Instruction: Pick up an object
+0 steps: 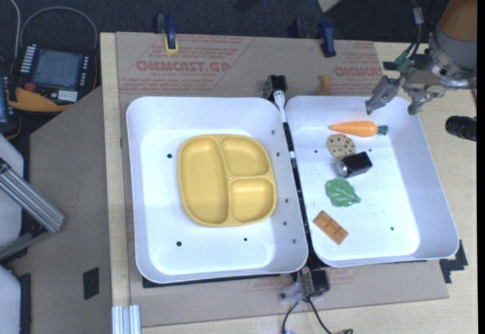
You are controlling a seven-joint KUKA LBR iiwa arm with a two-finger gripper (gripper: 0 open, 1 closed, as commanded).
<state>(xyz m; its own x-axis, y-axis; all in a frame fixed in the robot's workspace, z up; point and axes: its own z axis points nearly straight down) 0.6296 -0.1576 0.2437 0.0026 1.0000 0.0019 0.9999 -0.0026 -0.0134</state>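
In the right bin (pixel 424 196) lie an orange carrot (pixel 353 128), a round speckled cookie (pixel 340 145), a small black and silver cylinder (pixel 355 165), a green leafy piece (pixel 342 192) and a brown waffle-like cracker (pixel 330 226). My gripper (pixel 397 99) hangs over the bin's far right corner, up and to the right of the carrot. Its fingers are spread open, with nothing between them.
The left bin (pixel 151 234) holds a yellow tray (pixel 226 178) with three compartments. A black divider clip (pixel 276 86) sits between the bins at the back. Blue clamps (pixel 171 31) pin the cardboard base at its far edge.
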